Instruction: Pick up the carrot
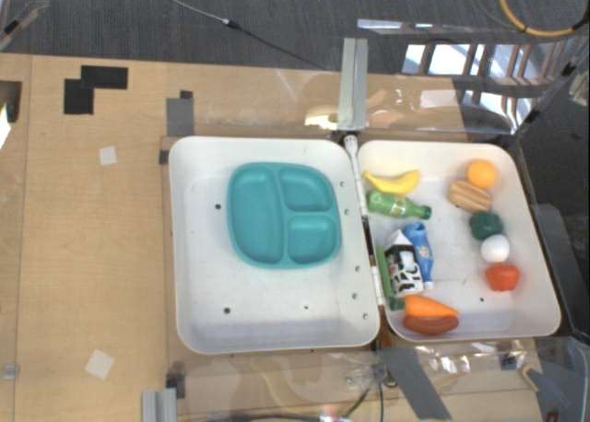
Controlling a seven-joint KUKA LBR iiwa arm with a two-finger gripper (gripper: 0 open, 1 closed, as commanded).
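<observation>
Orange carrot (427, 306) lies in the right bin (539, 314) at its near left corner, just beside a black-and-white carton (403, 270) — the claw's state cannot be told.

Teal divided plate (282, 215) in left bin (198, 319). Right bin (539, 305): banana (393, 181), green bottle (396, 206), orange (481, 173), white ball (495, 248), tomato (502, 277), milk carton (404, 266).

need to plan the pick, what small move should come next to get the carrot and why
Probably bring the gripper in over the right bin's near edge, above the carrot. It lies flat on a red-brown piece, with the milk carton close behind it, so a descent from straight above looks safest.
</observation>
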